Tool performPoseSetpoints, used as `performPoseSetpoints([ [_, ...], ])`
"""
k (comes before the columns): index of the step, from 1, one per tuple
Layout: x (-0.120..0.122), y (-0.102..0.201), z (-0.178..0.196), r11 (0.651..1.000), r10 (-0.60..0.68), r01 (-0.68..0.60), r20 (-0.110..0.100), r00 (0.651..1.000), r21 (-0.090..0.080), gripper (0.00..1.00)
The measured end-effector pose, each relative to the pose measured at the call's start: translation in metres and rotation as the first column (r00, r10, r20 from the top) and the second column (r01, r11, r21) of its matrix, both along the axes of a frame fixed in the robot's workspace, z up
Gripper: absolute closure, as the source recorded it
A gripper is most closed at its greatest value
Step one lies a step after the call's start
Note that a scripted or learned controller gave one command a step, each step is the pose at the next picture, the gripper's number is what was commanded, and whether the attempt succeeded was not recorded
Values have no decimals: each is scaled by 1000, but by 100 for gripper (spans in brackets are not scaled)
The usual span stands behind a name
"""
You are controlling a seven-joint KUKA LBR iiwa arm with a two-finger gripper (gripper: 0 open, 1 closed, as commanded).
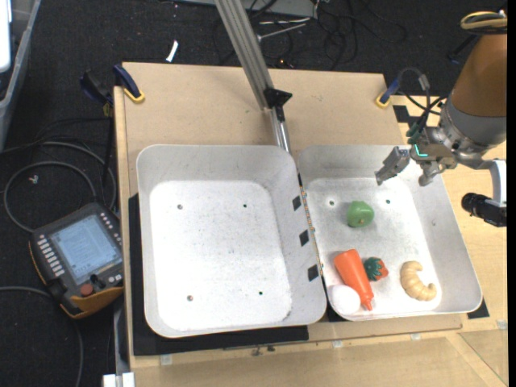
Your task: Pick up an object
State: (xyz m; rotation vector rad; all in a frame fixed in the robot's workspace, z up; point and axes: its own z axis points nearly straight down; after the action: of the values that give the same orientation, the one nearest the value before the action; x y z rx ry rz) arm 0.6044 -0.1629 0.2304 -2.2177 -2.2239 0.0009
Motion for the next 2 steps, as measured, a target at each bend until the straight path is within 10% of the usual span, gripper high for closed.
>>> performPoseSetpoints([
  [2,5,-2,-88,1000,-3,3,-3,1000,0,0],
])
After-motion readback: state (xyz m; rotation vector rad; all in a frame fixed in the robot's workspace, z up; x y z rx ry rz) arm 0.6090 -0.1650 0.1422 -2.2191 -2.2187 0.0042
